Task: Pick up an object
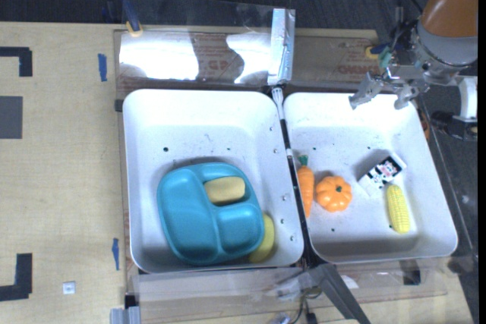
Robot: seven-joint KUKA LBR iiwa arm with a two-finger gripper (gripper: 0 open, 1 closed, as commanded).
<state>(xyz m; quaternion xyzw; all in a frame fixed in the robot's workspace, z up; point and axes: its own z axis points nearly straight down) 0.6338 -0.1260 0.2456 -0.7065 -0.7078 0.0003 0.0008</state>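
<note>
Hovering tool, nothing gripped

Sitting in the left bin [144, 114]: a blue divided tray [201, 220] carrying a yellow piece [226, 190], a yellow ball [265, 239] touching its right edge. Lying in the right bin [334, 121]: carrot [305, 190] against the left wall, orange pumpkin [333, 193] just beside it, black-and-white block [382, 171], corn cob [397, 209]. Tool [383, 92] is hanging over the right bin's far rim, fingers spread apart, holding nothing.

A robotics lab: a plywood bench [53, 186] marked with black and blue tape, two white bins [201, 106] of toy food, dark carpet beyond its far edge
</note>
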